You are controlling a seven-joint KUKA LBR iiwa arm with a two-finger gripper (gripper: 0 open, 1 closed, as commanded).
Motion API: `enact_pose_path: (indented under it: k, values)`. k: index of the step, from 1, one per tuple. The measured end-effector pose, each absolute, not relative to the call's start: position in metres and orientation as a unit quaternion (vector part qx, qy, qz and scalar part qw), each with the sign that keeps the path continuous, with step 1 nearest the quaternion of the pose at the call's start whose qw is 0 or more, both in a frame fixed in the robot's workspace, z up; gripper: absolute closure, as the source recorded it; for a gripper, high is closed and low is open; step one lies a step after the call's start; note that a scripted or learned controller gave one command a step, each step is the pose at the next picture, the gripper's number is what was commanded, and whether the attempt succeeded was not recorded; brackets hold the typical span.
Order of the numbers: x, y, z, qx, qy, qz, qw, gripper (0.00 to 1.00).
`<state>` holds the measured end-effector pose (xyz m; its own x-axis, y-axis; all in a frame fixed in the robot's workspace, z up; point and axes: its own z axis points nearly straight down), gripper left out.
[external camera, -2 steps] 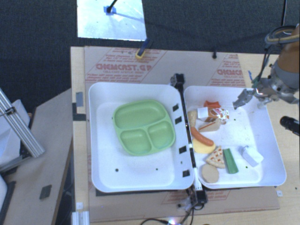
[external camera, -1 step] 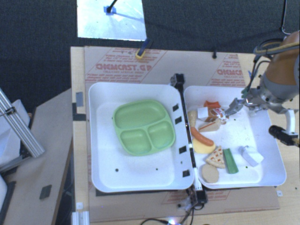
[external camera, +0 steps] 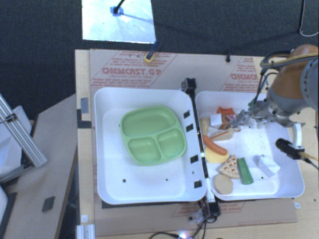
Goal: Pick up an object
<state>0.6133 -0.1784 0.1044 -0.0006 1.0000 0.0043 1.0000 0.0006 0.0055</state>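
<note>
**Crowded Pile Threatened the Grasp**

The toy food lay heaped at the right bin's left side: a sausage, a pizza slice, a green stick, a round cookie. The gripper hovered over the upper pieces, near an orange item. Whether its fingers were open or closed could not be told. With pieces touching, a descent would likely have nudged neighbours or caught an edge and slipped. The green divided plate sat apart in the left bin.

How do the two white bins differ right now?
The left bin holds one green divided plate; the right bin holds many small toy foods. The claw reaches into the right bin, not the left. Both are shallow, white and sit side by side.
</note>
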Motion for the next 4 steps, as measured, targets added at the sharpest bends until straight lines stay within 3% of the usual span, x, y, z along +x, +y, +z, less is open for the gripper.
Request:
enact_pose_path:
  k: [1, 2, 3, 4]
  values:
    - [0.617, -0.18, 0.106, 0.706, 0.708, 0.0051, 0.008, 0.0]
    - [0.62, -0.179, 0.118, 0.706, 0.708, 0.0082, 0.01, 1.0]
    - [0.631, -0.184, 0.172, 0.706, 0.709, 0.0018, 0.004, 1.0]
    - [0.633, -0.184, 0.227, 0.705, 0.709, 0.002, 0.004, 1.0]
